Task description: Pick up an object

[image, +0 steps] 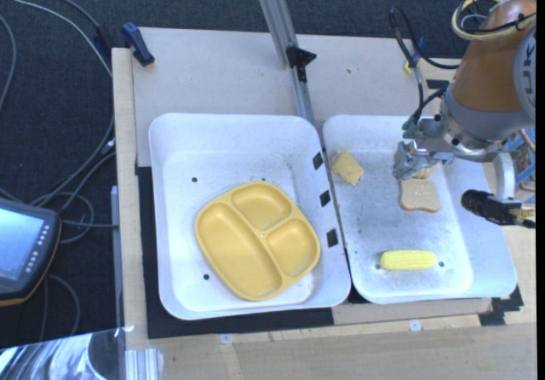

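I see the gripper (415, 161) as silver-grey metal, and above it the arm (494, 63) goes grey with a broad orange band. Just under the gripper lies a tan toast slice (420, 196) with a paler middle. Left of the gripper sits a pale yellow cheese wedge (347, 169). Below the gripper I see a bright yellow corn cob (409, 261). The right bin (485, 272) under the gripper is white, flecked with fine dark specks. Far left of the gripper, the left bin (170, 157) is white too, and in it the divided plate (257, 238) is mustard yellow. The bench (213, 71) behind is off-white.
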